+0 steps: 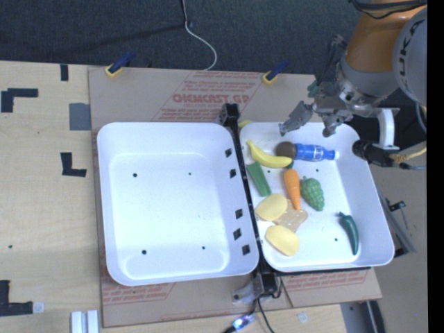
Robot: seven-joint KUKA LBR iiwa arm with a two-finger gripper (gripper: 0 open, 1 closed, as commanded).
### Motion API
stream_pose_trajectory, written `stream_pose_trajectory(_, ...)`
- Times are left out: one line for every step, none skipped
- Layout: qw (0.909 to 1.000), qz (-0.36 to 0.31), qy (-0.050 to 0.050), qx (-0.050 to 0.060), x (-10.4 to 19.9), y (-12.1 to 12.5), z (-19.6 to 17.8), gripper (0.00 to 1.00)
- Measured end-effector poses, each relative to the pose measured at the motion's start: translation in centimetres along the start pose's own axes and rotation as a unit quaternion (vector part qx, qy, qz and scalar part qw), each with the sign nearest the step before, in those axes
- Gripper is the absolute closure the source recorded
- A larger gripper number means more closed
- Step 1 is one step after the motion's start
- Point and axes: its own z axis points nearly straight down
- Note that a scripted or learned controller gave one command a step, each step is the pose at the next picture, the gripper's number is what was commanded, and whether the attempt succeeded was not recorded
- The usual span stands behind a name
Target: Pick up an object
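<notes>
Two shallow white bins sit side by side on a cardboard sheet [208, 99] over the bench. Left bin [166, 200] is on the viewer's left, right bin [368, 207] next to it, w/ a black hinge strip between them.

Arm comes in from upper right, orange band at top right corner. Gripper [311, 121] hangs over the back edge of the right bin, above the bottle end of the pile. Its two fingers are spread apart, one dark finger [295, 120] pointing down-left, the other near the bin's back rim; nothing btwn them. Not touching any item as far as the view shows.

All the pickable stuff is in the right bin:
- banana [267, 157], yellow, near back-left, curved, lying just beside the divider.
- bottle [313, 152], blue w/ white cap end, lying on its side to the right of the banana; a small brown round thing [284, 149] sits btwn them, touching both.
- cucumber [257, 179], dark green, along the divider below the banana.
- carrot [293, 187], orange, mid-bin, pointing toward the front.
- green bumpy veg [313, 193], just right of the carrot, touching it.
- two pale yellow lumps, one [271, 207] above, one [282, 240] nearer the front, w/ a tan piece [294, 220] btwn.
- green pepper [349, 231], alone by the front-right wall, well apart from the rest.

Blue-yellow clamps [120, 62] hold the cardboard's back corners.
</notes>
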Motion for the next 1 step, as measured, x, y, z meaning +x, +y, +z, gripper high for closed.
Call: stream_pose_trajectory(1.0000, -0.004, 0.001, 0.003, 10.21, 2.99, 8.51, 0.00)
